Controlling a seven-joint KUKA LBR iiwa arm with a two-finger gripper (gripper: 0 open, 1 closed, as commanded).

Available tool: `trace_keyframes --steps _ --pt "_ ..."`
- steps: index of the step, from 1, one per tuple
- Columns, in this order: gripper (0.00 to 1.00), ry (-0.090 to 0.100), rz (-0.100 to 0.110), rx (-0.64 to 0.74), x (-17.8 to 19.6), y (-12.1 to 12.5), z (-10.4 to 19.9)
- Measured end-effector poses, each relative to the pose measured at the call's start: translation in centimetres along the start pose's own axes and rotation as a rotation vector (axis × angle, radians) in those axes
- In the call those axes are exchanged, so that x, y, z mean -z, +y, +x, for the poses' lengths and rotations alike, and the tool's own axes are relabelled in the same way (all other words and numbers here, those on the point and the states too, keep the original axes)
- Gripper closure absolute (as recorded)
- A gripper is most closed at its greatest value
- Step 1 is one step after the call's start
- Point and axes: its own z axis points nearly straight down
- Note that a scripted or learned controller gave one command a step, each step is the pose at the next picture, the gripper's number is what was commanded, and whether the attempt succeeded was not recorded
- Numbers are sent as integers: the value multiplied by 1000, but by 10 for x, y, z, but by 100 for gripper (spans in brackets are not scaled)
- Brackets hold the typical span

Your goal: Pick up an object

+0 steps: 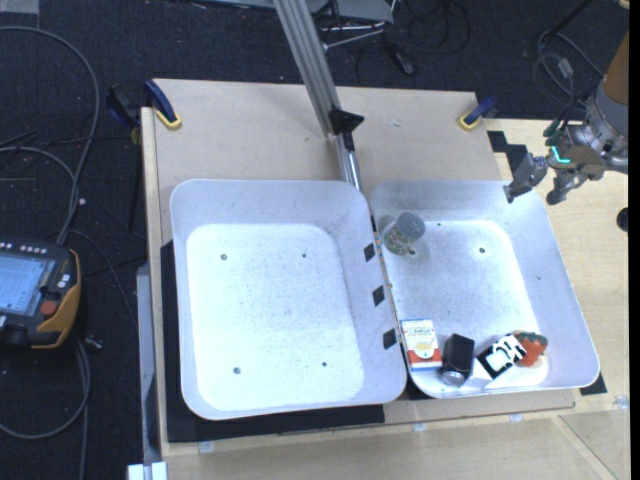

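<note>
Grey arm, orange band, dark two-fingered claw.

Open floor across the right bin; clutter along its near edge, cup far-left.

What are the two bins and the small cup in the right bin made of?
Two shallow white bins: likely moulded plastic, matte, with rounded corners and a speckled floor. Small grey-green translucent cup, lying tipped: probably thin plastic, since the bin shows faintly through it.

We see a robotics lab: a plywood worktop clamped at its corners, well left of the claw; loose cables on dark floor; farther left, a teach pendant.
</note>
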Motion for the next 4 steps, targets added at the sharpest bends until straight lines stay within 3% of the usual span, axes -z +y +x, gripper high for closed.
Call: trace_keyframes --steps 1,4 --pt "0 0 0 0 0 0 0" --pt "0 1 5 0 -177 -13 -3"
